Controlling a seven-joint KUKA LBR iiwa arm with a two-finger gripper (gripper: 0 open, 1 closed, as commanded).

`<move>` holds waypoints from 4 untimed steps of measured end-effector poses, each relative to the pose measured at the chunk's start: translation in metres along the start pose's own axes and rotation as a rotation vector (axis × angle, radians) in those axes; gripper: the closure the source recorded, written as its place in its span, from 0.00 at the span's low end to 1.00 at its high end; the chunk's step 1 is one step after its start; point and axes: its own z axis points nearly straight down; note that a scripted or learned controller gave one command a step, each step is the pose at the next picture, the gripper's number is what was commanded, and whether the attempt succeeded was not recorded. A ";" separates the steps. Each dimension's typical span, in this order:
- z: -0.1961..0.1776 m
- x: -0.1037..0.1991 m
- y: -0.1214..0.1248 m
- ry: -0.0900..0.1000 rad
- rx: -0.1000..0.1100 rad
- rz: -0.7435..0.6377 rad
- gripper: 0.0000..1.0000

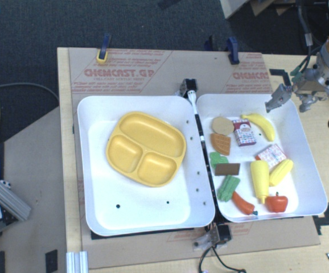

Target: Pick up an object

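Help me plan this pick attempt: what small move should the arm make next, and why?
Probably lower the gripper down and slightly left toward the banana. The gripper hangs above the right bin's upper right corner with nothing between its fingers, and the banana is the nearest toy, lying fairly apart from its neighbours except the small red carton beside it.

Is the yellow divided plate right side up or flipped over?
Right side up: the yellow divided plate in the left bin shows its three hollow compartments facing up.
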 end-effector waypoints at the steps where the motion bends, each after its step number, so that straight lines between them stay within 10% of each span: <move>1: 0.055 -0.004 -0.009 0.002 0.006 0.001 0.00; 4: 0.167 -0.013 0.001 0.002 -0.001 -0.001 0.00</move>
